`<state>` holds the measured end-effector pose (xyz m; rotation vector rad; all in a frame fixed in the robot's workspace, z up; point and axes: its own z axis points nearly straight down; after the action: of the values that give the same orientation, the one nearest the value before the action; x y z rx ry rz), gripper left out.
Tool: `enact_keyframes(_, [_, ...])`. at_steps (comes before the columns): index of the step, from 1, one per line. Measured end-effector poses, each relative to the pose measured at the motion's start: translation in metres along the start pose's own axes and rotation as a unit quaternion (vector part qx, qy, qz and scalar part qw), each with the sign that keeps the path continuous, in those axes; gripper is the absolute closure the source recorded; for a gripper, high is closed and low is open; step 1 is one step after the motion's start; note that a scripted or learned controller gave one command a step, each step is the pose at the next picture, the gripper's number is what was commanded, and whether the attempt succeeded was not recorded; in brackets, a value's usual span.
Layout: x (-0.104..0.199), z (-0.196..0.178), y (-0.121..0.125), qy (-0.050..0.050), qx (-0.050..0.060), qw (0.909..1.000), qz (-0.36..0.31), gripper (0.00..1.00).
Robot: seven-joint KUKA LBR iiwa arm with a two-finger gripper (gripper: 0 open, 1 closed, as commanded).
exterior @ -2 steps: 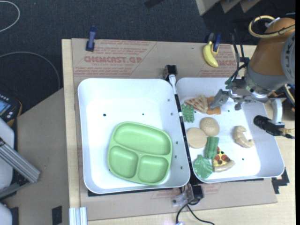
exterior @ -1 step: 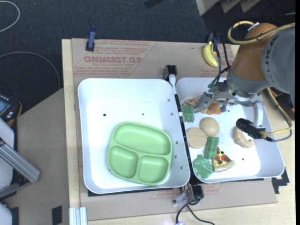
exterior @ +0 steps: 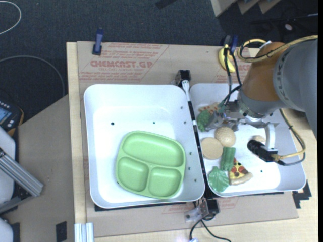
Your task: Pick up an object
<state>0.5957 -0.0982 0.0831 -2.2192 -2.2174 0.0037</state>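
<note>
Beige round items, two of them, lie mid right bin [exterior: 290,178]: upper egg-shape [exterior: 225,134] just under the hand [exterior: 228,116], lower disc [exterior: 211,148] touching it on the lower left. Green broccoli-like piece [exterior: 205,119] sits at the bin's left wall, beside the hand. Green cucumber-like stick [exterior: 228,158] runs down from the egg-shape toward a flat green leaf [exterior: 218,179] at the bin's front edge. Pizza slice toy [exterior: 238,172], red and yellow, touches the leaf's right side. Small pale item [exterior: 258,138] lies right of the egg-shape, partly hidden by arm hardware. Hand is low in the upper part of the right bin, over the toys; cannot tell whether it is open or closed, nothing visibly gripped. Arm [exterior: 292,74], grey with orange band, comes in from the right, with black cables and a black connector [exterior: 261,150] hanging over the bin. Left bin [exterior: 101,105], white, holds a green three-compartment tray [exterior: 150,163] toward its front right. Both bins rest side by side, touching, on a cardboard-covered surface [exterior: 126,59] with red print. Blue clip [exterior: 97,41] at the surface's back edge, dark carpet beyond.
</note>
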Motion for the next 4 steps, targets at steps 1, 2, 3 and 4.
enact_keyframes(1, [-0.003,-0.051,-0.056,0.000,0.000,1.0000,0.001,0.00])
enact_keyframes(2, [0.052,-0.140,-0.101,0.000,-0.003,1.0000,-0.002,0.00])
enact_keyframes(3, [0.050,-0.147,-0.098,-0.001,-0.004,1.0000,0.000,1.00])
enact_keyframes(4, [0.139,-0.184,-0.118,0.000,-0.004,1.0000,-0.005,1.00])
